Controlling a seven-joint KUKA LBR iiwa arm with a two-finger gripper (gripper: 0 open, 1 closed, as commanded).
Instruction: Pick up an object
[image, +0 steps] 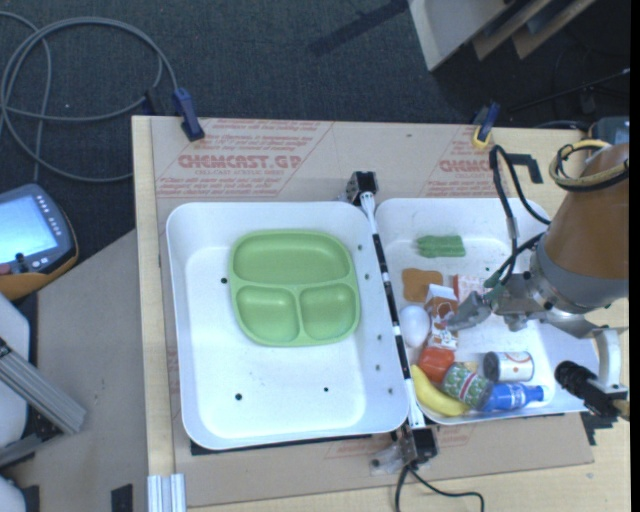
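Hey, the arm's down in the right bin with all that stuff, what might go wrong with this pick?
1. The tool sits low among a tight cluster: red-and-white packet, white egg, orange piece. It may nudge neighbours or catch two things.
2. The banana, green can and blue bottle touch along the right bin's near wall, so a sweep could jam them there.

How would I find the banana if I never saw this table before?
Look at the right bin, the one crowded with small things. Go to its near left corner, next to the divider between the bins. The banana lies there, the only long, curved yellow thing, beside a blue bottle.
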